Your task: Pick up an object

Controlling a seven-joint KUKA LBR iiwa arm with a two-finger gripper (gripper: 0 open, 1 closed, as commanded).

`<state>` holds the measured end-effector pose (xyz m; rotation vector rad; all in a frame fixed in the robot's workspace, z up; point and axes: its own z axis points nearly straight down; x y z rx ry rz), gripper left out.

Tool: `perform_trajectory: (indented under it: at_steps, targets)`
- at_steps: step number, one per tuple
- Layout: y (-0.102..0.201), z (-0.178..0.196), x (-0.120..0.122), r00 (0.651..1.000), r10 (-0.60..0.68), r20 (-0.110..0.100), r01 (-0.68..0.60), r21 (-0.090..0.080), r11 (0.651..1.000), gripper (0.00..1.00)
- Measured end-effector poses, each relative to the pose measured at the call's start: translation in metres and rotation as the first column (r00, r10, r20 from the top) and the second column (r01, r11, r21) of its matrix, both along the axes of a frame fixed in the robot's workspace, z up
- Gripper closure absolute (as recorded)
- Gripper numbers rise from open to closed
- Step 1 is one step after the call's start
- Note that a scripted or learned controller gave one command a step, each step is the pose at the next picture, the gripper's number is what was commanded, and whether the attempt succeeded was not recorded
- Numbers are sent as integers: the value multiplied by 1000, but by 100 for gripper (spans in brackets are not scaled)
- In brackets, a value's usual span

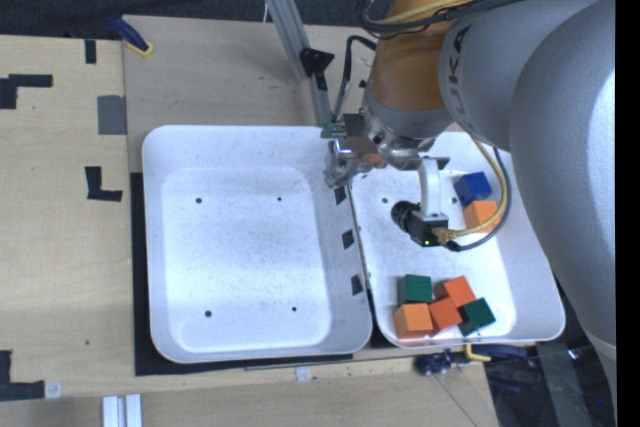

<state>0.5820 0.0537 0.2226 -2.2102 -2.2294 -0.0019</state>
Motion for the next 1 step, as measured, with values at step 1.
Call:
perform_trajectory:
  at_steps: [1]
  targets:
    - [46, 0, -10, 1000, -5, -2, 5, -3, 1000, 100]
